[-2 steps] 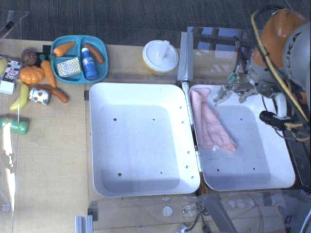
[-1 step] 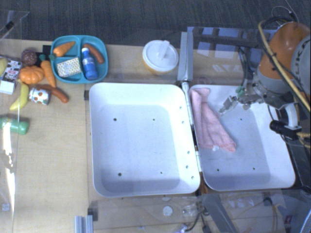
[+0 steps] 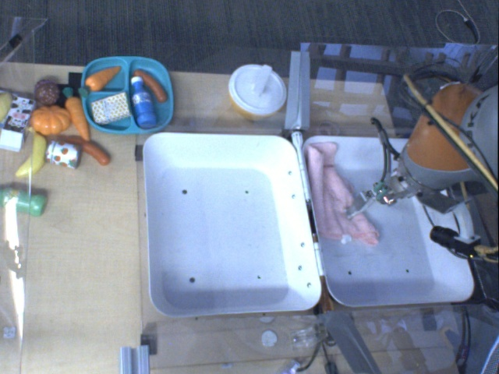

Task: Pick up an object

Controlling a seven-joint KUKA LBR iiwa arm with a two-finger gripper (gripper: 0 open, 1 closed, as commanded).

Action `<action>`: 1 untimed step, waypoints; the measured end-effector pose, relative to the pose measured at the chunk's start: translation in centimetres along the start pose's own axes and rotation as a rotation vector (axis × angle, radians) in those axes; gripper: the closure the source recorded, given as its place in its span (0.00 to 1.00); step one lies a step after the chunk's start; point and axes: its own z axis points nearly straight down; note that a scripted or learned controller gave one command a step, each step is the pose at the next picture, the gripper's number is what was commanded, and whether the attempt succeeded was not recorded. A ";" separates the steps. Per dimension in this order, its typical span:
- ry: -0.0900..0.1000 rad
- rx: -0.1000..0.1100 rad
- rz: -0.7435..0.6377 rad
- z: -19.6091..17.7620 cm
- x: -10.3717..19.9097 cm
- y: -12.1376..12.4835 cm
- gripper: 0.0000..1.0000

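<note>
The pink cloth [image 3: 337,197] lies in the right bin [image 3: 405,283], stretched lengthwise along that bin's left wall, bunched and rumpled, its lower end reaching right up to the jaws.

Going from the far left of the worktop [image 3: 70,232], all of it well to the left of the jaws: a green toy [image 3: 27,202] lies near the edge, and above it sits a scatter of toy food, among them a yellow banana [image 3: 33,158], a small printed can [image 3: 62,154], an orange pumpkin [image 3: 51,120] and a dark round fruit [image 3: 48,92]. Next comes a blue divided plate [image 3: 160,72] holding a carrot [image 3: 103,77], a blue bottle [image 3: 143,104], a sausage and a checked piece. Further along, up and to the left of the jaws, stands a white lidded cup [image 3: 258,89] on a yellow base. The left bin [image 3: 226,224] sits between all this and the jaws, its right wall touching the right bin's left wall.

The jaws [image 3: 365,206] are down over the right bin, at the lower right edge of the cloth, and seem to touch it. I cannot tell how wide they stand or whether any fold is caught between them; the tips are too small and blurred against the fabric. To their right the grey arm [image 3: 483,131] with its orange band [image 3: 440,135] leans in, cables looping around it.
</note>
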 end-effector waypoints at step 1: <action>-0.001 -0.001 -0.043 -0.1 3.2 -4.6 0.00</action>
